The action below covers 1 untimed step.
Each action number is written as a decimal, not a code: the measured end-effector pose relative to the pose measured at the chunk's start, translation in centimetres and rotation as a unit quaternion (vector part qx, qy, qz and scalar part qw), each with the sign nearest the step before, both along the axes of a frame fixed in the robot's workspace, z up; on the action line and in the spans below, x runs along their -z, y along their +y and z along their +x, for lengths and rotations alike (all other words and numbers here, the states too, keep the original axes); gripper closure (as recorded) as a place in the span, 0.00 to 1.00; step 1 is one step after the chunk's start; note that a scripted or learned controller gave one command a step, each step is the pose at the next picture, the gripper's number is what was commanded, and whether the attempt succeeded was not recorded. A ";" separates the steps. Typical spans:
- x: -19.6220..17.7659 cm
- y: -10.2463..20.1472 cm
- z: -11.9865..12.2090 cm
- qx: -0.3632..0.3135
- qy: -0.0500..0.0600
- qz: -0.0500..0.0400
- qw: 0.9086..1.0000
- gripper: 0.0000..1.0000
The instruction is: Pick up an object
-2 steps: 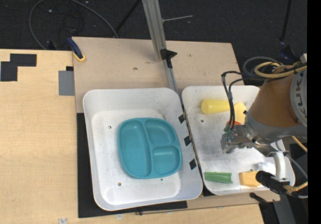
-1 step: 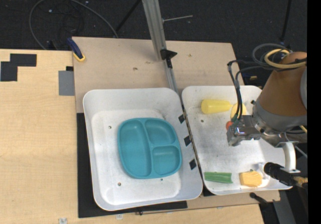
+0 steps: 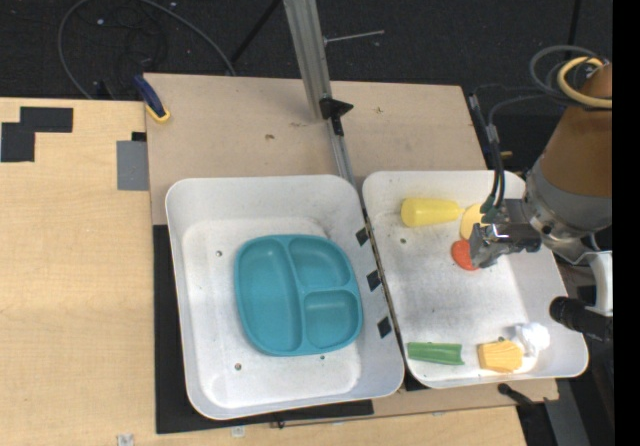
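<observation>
Two shallow white bins sit side by side on the counter (image 3: pixel 250 124), which is pale wood. The left bin (image 3: pixel 200 334) holds a teal divided plate (image 3: pixel 297 293), lying flat near its middle with three compartments showing. The right bin (image 3: pixel 440 274) carries several small things. A yellow object (image 3: pixel 430 212), tapered like a small bottle or cone, lies on its side near the bin's far edge. Just to its right, at the pincer, there is a red-orange object (image 3: pixel 464 254) with a bit of yellow above it; what it is I cannot make out, perhaps a small toy. Along the near edge of the right bin lie a green flat piece (image 3: pixel 435 353), and beside it an orange-yellow block (image 3: pixel 500 356) touching a whitish lump (image 3: pixel 532 338).

The arm (image 3: pixel 580 154) comes in from the right, grey with its orange band high at the frame's edge. The pincer (image 3: pixel 487 239) is low over the right bin's far right part, right against the red-orange object. The dark fingers are crowded together with cabling in the view, and I cannot tell how far apart they stand or whether anything is actually held between them.

Behind the bins an aluminium post (image 3: pixel 305 44) rises at a slant from the counter, with a black bracket at its foot. A blue and yellow clamp (image 3: pixel 153 101) sits at the counter's far left corner, and dark cables trail across the black floor beyond
</observation>
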<state>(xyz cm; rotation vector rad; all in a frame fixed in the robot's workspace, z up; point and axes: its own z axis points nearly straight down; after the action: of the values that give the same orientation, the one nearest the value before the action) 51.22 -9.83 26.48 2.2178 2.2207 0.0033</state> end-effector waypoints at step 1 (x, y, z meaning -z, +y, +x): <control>-0.3 5.0 0.5 -0.002 0.002 0.001 1.000 1.00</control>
<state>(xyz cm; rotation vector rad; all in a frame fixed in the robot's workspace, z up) 51.74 -4.86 26.74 2.2173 2.2284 0.0005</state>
